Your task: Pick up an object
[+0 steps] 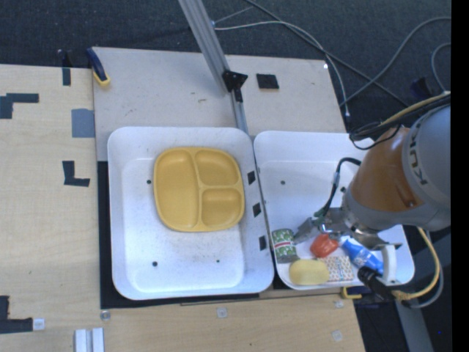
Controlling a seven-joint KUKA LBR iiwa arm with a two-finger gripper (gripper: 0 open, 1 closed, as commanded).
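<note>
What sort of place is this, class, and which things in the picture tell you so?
Probably a robotics lab or test bench. A grey and orange robot arm reaches into the right one of two white bins, loose cables trail over the dark floor, and a yellow divided plate lies in the left bin like a practice item.

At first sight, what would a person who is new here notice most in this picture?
Probably the yellow divided plate, lying alone in the left bin. Next the grey and orange arm, which reaches in from the right over the right bin, its end effector low above a cluster of small items at the bin's front: a red object, a pale yellow object, a green packet and a blue item.
</note>
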